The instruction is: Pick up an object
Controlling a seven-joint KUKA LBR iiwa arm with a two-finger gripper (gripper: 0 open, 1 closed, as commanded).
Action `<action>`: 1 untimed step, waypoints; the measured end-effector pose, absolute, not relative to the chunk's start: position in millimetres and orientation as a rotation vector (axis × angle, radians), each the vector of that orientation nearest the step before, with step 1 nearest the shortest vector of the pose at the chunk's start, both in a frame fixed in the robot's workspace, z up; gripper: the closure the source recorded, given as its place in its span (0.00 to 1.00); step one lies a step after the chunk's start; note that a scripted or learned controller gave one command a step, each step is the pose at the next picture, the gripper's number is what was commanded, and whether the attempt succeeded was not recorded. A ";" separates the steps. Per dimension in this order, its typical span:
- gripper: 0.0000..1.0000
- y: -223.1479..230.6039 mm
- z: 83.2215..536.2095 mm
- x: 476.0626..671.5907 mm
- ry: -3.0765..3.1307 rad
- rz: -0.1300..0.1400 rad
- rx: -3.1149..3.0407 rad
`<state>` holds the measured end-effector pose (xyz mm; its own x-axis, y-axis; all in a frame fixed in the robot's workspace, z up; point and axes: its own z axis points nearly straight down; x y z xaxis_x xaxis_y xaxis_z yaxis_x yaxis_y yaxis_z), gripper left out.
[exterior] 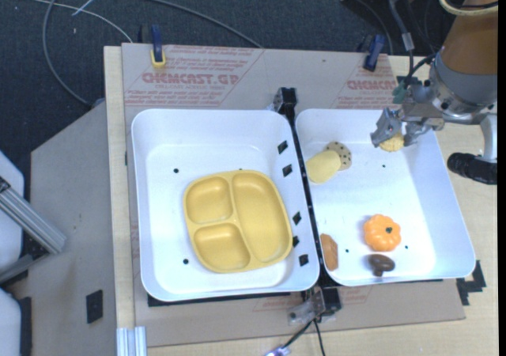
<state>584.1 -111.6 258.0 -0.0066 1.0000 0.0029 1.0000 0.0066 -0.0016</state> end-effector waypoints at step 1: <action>1.00 -54.0 261.3 586.7 -2.227 -0.002 -2.212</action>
